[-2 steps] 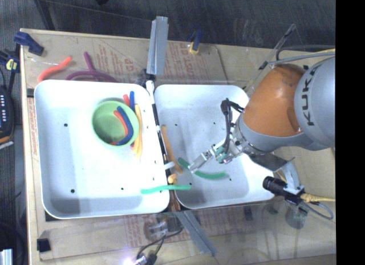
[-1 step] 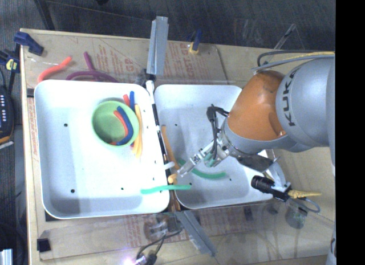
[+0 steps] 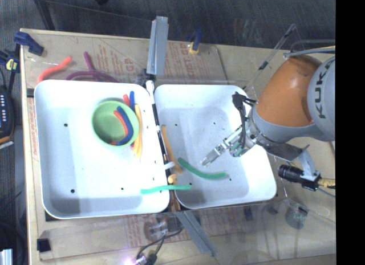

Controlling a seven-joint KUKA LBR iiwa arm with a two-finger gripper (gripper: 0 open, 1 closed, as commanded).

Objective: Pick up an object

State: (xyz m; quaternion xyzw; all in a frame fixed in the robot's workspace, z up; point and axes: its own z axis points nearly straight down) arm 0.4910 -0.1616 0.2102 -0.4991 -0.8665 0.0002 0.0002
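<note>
My gripper [image 3: 209, 158] hangs over the right bin [image 3: 251, 187], its fingers pointing down and to the left. Just below its tip lies a dark green curved strip [image 3: 201, 169] on the bin floor. Nothing shows between the fingers. A brown stick [image 3: 169, 148] lies along the right bin's left wall. A light green strip [image 3: 165, 188] lies across the divide between the two bins at the front. In the left bin [image 3: 57, 167] a green bowl [image 3: 111, 122] sits with red, blue and yellow strips [image 3: 132, 122] draped over its right side.
The arm's orange and grey body [image 3: 296, 98] overhangs the right bin's right side. Behind the left bin, on the bench, lie an orange strip [image 3: 54, 68] and a purple loop [image 3: 91, 74]. A metal bar [image 3: 157, 44] stands behind the divide.
</note>
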